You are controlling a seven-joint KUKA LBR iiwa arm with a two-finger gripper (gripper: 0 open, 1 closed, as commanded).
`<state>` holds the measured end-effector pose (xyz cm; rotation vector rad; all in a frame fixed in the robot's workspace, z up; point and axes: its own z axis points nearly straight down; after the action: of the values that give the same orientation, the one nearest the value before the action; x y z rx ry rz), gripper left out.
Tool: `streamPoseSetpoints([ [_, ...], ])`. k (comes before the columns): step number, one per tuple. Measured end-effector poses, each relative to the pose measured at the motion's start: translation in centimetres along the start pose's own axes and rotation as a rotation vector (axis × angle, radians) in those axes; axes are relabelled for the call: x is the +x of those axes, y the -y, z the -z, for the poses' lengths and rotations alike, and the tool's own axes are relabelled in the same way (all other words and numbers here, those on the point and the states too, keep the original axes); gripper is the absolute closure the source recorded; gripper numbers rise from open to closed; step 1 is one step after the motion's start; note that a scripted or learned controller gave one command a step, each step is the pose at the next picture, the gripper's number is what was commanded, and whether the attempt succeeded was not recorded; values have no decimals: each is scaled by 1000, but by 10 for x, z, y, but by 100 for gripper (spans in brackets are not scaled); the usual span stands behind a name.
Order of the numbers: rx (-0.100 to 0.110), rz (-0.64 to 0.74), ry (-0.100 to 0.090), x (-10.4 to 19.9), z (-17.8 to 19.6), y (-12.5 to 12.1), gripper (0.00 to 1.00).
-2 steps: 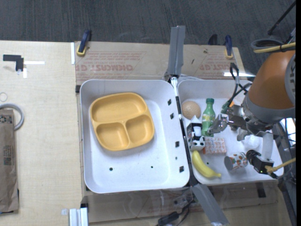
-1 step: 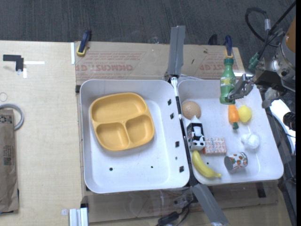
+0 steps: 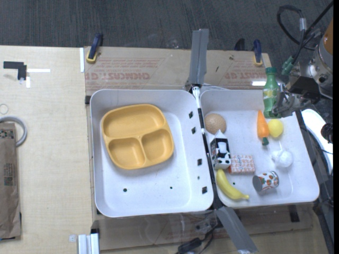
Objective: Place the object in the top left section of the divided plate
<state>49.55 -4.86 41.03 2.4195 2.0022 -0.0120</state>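
The yellow divided plate (image 3: 136, 136) lies in the left bin (image 3: 148, 194), with one long section at the back and two smaller ones in front; all its sections are bare. My gripper (image 3: 282, 105) hangs over the back right corner of the right bin (image 3: 296, 194), right beside a green bottle (image 3: 270, 91) that stands upright there. Just below it lie an orange carrot (image 3: 262, 125) and a yellow lemon (image 3: 275, 127). Whether anything is held is hidden by the wrist and cables.
The right bin also holds a brown round object (image 3: 215, 123), a cow-patterned carton (image 3: 220, 152), a pink box (image 3: 242, 164), a banana (image 3: 230, 186), a small can (image 3: 266, 181) and a white object (image 3: 282, 157). A grey divider bar (image 3: 198, 57) runs between the bins.
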Motion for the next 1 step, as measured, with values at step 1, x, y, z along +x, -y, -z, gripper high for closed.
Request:
streamPoseSetpoints([
  [1, -2, -33, -4, 56, 31, 15, 100],
])
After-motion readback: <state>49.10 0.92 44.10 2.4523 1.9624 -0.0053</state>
